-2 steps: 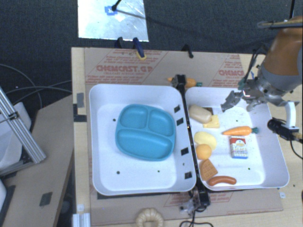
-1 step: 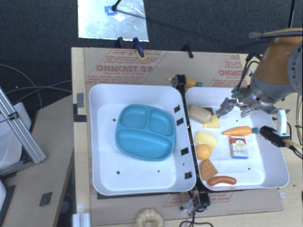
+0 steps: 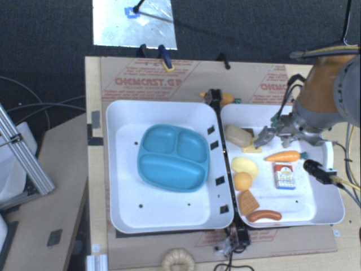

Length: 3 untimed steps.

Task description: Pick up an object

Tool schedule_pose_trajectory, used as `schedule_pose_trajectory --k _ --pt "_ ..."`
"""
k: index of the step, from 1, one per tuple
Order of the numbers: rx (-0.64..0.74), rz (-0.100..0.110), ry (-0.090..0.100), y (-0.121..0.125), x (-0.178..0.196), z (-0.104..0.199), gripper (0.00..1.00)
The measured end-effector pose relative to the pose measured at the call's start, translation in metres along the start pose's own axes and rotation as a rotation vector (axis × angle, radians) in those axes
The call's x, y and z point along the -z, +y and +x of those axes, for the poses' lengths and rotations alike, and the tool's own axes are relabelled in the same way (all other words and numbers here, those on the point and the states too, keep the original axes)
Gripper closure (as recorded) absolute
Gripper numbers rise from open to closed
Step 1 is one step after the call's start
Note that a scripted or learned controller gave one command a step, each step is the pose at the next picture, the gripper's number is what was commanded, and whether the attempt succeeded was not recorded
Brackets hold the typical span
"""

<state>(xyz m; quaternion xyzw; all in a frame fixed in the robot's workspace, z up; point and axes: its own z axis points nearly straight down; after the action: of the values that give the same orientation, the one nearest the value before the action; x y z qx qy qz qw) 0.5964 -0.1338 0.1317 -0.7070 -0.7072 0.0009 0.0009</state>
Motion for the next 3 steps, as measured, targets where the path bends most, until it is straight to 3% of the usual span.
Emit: schedule_pose_trajectory --k 1,2,3 --pt "0.000 -0.004 0.002 0.001 -0.048 0.001 0.00" --pt "0.002 -0.011 0.000 0.003 -0.034 0.001 1.00" --pt "0.000 -0.009 -0.002 -0.004 0.023 0.000 1.00"
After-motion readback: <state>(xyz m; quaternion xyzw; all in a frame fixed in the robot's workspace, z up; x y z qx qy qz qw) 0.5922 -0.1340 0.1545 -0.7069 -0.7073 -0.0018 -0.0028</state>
